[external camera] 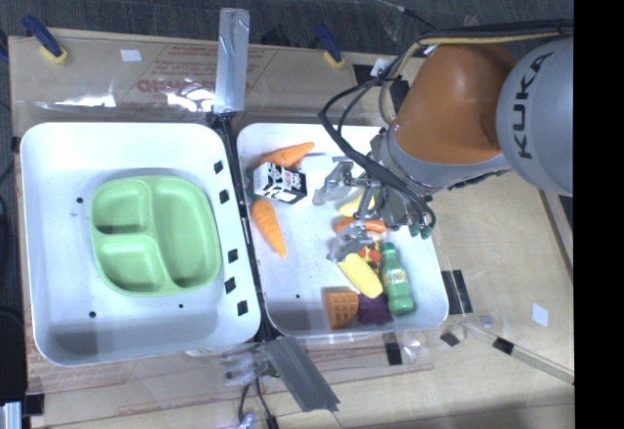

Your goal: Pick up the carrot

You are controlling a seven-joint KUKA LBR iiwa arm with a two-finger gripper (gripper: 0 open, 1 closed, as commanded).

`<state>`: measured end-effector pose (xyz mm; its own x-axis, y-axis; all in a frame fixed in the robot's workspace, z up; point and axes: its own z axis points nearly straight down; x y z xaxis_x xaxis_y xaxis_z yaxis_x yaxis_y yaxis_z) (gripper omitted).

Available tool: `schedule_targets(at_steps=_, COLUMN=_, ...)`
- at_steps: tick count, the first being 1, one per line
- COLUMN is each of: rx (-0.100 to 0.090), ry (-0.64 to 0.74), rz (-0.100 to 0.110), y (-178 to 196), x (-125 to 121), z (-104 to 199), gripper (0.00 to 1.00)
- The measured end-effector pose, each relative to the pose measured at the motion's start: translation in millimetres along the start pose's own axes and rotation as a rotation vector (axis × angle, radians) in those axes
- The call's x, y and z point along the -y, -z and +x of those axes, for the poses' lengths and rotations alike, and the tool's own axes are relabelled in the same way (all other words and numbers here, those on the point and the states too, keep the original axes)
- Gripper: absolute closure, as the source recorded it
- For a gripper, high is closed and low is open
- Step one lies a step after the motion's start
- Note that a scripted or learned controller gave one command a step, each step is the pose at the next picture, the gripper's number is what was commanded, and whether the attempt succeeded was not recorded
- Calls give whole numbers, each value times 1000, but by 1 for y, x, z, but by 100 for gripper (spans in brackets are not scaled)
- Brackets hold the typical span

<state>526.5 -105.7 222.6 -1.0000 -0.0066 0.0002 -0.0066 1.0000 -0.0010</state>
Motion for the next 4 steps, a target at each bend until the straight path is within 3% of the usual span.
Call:
schedule_targets(at_steps=1, rx=-15, ry=44, rz=-5, y=-130, x=-3, z=-3, gripper=0)
schedule_targets(at_steps=2, rx=2, ry=13, rz=1, y=-130, x=-11, z=-53, gripper=0)
schedule_targets(at_steps=3, rx=-3, ry=-356, rz=-1, y=-131, x=-10, z=-34, gripper=0)
schedule_targets(at_steps=4, rx=-4, ry=-436, rz=-1, y=-131, x=-14, z=-50, gripper=0)
